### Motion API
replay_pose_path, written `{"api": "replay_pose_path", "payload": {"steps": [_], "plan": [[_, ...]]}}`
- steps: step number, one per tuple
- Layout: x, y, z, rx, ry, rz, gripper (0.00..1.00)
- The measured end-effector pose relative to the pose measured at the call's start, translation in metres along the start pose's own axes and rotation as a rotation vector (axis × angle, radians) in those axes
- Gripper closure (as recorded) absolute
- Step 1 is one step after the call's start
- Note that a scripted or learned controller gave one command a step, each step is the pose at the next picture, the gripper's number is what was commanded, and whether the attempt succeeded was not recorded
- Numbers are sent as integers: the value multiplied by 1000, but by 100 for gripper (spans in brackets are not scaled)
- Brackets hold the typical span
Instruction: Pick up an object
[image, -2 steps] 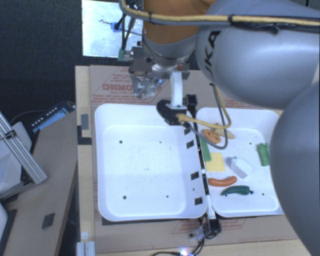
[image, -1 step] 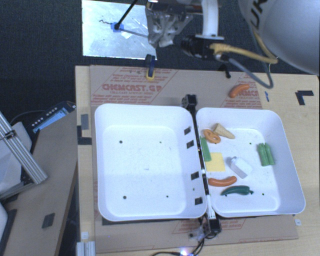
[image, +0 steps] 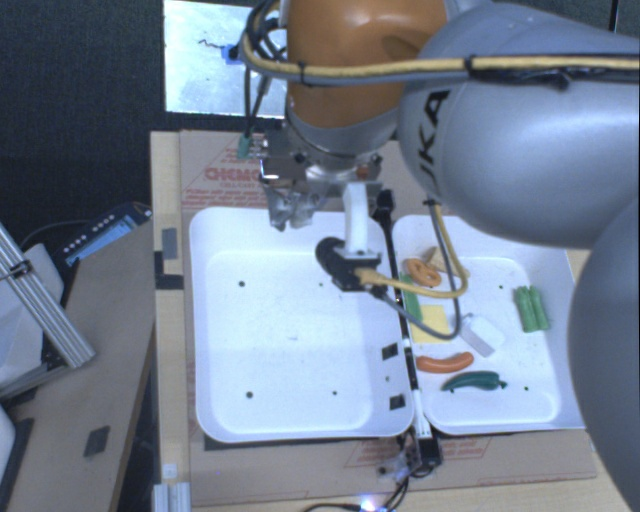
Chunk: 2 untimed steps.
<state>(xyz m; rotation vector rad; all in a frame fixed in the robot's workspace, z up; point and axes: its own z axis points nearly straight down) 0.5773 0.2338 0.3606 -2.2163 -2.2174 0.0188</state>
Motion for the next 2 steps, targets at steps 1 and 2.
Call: {"api": "replay_pose_path", "payload": {"steps": [1,2], "plan": [[0,48,3,-17,5,1,100],[0,87,-6,-19,5,0,100]]}}
